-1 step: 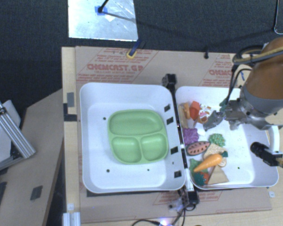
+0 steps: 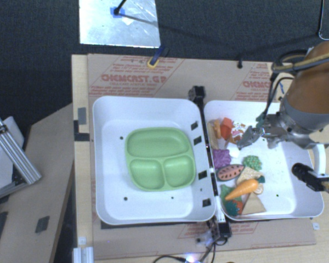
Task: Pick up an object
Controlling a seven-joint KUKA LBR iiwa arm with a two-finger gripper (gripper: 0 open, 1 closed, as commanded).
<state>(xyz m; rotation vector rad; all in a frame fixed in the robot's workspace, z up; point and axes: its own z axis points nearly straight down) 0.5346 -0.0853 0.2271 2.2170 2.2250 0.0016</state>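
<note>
Jaws [image 2: 248,137] low over the right bin, toy food heaped along its left side.

From the overhead camera I see the arm [image 2: 312,92] reaching in from the right, its tip above the right bin [image 2: 296,201], just beside the red and orange pieces [image 2: 226,128] at the top of the pile. I cannot tell whether the jaws are released or clenched; nothing shows clearly between them. Below lie a purple piece [image 2: 221,158], a brown oval [image 2: 230,172], a green piece [image 2: 252,161] and a carrot [image 2: 242,189]. The left bin [image 2: 109,119] holds a green divided plate [image 2: 159,158]. Both bins rest on the surface [image 2: 131,75].
</note>
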